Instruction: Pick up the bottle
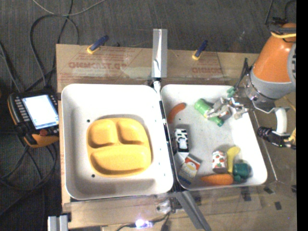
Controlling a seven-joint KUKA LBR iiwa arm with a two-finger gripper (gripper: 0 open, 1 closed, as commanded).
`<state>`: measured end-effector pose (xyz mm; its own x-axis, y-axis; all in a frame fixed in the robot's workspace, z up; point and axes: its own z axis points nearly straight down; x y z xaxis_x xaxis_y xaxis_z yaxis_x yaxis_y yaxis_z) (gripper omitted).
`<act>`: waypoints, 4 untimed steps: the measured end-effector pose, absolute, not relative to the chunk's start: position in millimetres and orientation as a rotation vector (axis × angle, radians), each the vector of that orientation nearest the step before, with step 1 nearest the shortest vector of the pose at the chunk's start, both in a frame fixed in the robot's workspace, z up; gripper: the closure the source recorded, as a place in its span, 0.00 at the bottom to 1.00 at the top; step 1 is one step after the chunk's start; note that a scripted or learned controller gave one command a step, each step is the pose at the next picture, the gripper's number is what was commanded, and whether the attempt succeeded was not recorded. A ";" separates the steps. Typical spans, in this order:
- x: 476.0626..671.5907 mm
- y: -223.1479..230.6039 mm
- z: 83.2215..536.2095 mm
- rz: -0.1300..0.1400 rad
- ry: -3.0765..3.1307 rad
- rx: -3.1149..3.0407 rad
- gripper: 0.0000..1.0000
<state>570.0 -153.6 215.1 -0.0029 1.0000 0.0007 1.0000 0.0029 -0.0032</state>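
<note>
The gripper (222, 110) is hanging low over the upper part of the right bin (257, 146), its metal fingers reaching in from the grey and orange arm (275, 64) at the view's right. The fingers are sitting right at the green bottle (208, 109), which is lying on its side on the bin floor with its pale cap end toward the gripper; the fingertips are overlapping the bottle's right end, but whether they are spread around it or pressed onto it cannot be told from this angle, since metal and bottle are blurring together there. Just left of the gripper, past the bottle, an orange sausage-shaped piece (175, 111) is lying near the bin's left wall. Below and to the left of the gripper, a small black and white toy car (181, 139) is resting on the floor, and farther down a small carton (189, 167) is leaning near the front corner. Directly below the gripper, well apart from it, a little can with red spots (219, 160) is standing beside a yellow banana-like piece (232, 157), with a green object (242, 171) just beside that and an orange carrot (217, 179) lying along the front wall. Far to the gripper's left, across the divider, the left bin (72, 143) is holding a yellow sectioned tray (119, 146). Beyond that bin's outer edge, a handheld pendant with a lit screen (37, 112) is lying off the bench.
</note>
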 end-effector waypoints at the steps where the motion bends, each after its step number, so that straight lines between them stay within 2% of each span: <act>1: 620.1 -144.0 159.6 0.004 -2.330 -2.107 0.00; 2: 657.6 -157.4 88.9 -0.005 -2.380 -2.065 0.00; 3: 658.4 -157.3 99.3 -0.002 -2.386 -2.065 1.00; 4: 640.3 -79.4 202.1 0.001 -2.387 -2.042 1.00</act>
<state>640.3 -79.4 202.1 -0.1547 0.9880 -0.0003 0.9880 0.1547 -0.0009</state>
